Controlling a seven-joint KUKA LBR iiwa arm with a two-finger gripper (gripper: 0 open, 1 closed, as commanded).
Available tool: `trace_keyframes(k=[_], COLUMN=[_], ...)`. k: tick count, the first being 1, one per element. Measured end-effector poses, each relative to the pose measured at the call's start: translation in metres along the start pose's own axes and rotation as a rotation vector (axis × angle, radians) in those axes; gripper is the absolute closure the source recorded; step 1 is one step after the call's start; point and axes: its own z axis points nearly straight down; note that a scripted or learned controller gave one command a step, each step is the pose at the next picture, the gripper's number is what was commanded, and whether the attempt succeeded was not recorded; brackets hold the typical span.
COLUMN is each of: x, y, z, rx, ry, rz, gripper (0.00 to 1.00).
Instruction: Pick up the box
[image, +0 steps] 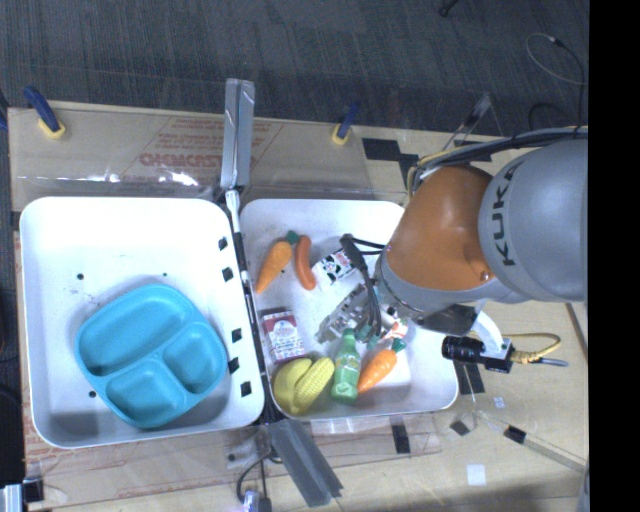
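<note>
White bins sit side by side on the worktop; the left bin (40, 300) holds a blue tray (150, 355). My fingers (350, 318) hover low in the right bin (300, 212), their spread impossible to tell. Just left lies the dark red box (281, 334), flat, above the yellow corn (304, 385).

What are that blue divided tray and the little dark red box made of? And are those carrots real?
The blue tray looks like moulded plastic: one even colour, rounded compartments, a soft sheen. The dark red box seems to be printed cardboard, flat-faced with a label, though it is too small to be sure. The carrots look like toy plastic: uniformly bright orange and smooth.
</note>
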Motion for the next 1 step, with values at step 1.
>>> trace_keyframes(k=[1], x=[-0.0223], y=[0.0643], z=[-0.0862], rx=[0.000], ry=[-0.001], rz=[-0.087], gripper=[1.00])
